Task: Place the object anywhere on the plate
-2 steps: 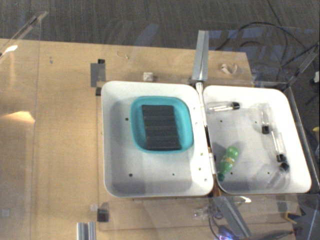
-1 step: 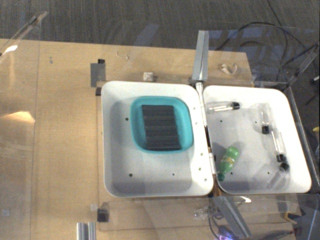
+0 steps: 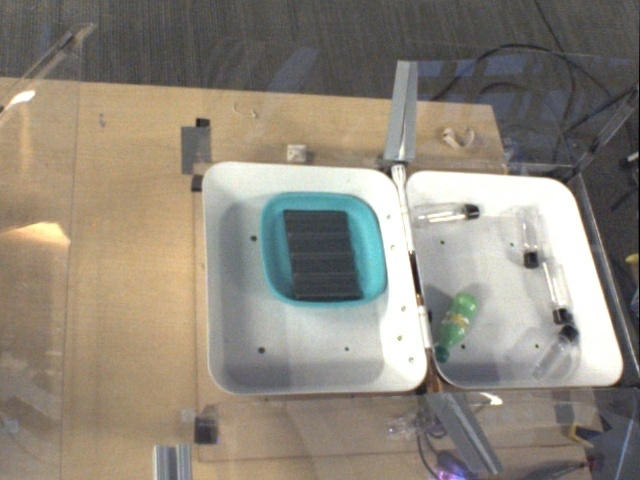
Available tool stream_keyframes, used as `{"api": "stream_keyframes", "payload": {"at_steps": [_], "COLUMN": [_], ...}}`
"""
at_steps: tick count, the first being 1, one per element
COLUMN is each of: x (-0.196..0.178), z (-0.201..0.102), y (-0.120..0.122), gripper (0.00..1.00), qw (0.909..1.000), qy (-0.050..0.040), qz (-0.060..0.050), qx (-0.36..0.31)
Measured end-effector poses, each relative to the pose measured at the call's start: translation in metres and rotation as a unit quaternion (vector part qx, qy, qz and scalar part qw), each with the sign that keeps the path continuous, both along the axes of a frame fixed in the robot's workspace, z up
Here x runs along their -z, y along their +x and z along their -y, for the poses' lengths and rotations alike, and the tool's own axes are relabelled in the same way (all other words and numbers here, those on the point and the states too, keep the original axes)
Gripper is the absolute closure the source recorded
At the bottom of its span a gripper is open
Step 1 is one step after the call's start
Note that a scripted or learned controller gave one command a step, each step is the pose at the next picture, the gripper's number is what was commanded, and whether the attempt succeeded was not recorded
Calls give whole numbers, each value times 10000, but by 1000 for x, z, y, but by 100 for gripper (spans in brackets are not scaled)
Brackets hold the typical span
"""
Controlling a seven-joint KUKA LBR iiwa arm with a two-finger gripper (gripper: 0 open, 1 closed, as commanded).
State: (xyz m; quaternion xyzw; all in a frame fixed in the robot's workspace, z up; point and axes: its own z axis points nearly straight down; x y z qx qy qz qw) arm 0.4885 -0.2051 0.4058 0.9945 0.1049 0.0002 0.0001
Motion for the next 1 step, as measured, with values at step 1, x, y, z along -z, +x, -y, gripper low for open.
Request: {"api": "stream_keyframes", "payload": {"at_steps": [1], "x": [-29], "z": [0], "y": [0], "gripper": [0], "qw": [10000], "qy": [-4], "qz": [12], "qx": [-3]}}
